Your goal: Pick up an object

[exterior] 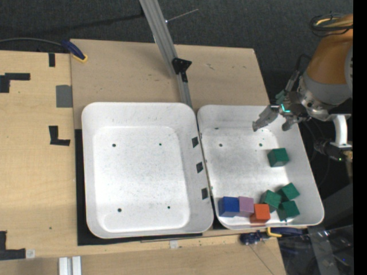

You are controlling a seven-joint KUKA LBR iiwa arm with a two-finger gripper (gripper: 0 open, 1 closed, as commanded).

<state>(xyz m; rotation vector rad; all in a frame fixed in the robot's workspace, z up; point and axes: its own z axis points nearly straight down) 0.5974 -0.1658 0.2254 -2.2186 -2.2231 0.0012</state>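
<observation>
Green cube (278, 157) is lying alone by the right bin's (229, 153) right edge, while the hand (276, 118) is being held spread wide, gripping nothing, near the bin's far right corner. Any descent off-centre risks the cube being nudged against the wall.

Cubes (261, 206) crowding right bin's (229, 153) near edge

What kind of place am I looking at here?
Probably a robotics lab test bench: a robot arm reaches over two white bins, one holding small coloured blocks, on a wooden bench marked with black tape.
</observation>
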